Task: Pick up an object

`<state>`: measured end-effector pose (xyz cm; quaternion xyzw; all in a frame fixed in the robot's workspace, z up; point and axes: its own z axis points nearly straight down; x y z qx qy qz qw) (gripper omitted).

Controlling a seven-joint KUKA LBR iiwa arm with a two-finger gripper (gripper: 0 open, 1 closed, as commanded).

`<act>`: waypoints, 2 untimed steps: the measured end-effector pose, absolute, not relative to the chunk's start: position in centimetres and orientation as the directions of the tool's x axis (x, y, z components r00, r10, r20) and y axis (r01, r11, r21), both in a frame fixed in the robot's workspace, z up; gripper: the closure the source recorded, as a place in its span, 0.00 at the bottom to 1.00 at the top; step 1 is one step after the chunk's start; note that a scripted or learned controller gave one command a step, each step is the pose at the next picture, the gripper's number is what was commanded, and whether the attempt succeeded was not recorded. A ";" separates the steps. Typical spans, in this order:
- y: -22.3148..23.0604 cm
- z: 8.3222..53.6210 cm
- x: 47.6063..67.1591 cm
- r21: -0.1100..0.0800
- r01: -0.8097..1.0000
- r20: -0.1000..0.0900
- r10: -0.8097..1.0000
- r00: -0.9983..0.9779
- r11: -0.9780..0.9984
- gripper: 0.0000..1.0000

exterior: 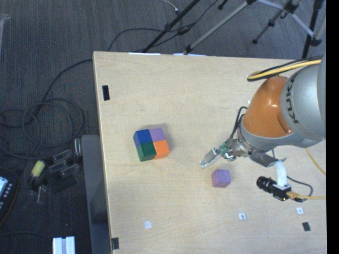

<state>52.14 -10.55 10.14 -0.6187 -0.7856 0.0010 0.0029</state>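
Grey metal gripper (210,159) hangs low and tilted, its tip pointing to the view's left. The jaws are too small and blurred to read, so I cannot tell whether they stand apart or together.

The small lilac cube (221,178) serves as landmark. It lies flat on the pale wooden bench top (159,83), and the gripper sits just up-left of it in the view, near but seemingly not touching. Up and to the right of the cube, the arm's orange band (267,114) leads back to the grey body. Well apart to the cube's left sits a larger block made of 4 coloured parts, blue, purple, green and orange (151,144), also resting on the bench.

Judged from this, the pick is not yet done: both of the 2 objects lie on the wood and neither is lifted. The cube looks like the likelier target, being much the nearer. What seems left is to line up over it, come down around it, close and raise it clear.
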 end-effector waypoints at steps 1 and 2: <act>-10.1 8.2 48.3 -0.004 0.967 0.003 0.967 -0.256 0.256 0.00; -10.0 8.7 48.3 -0.008 0.967 0.007 0.967 -0.255 0.255 1.00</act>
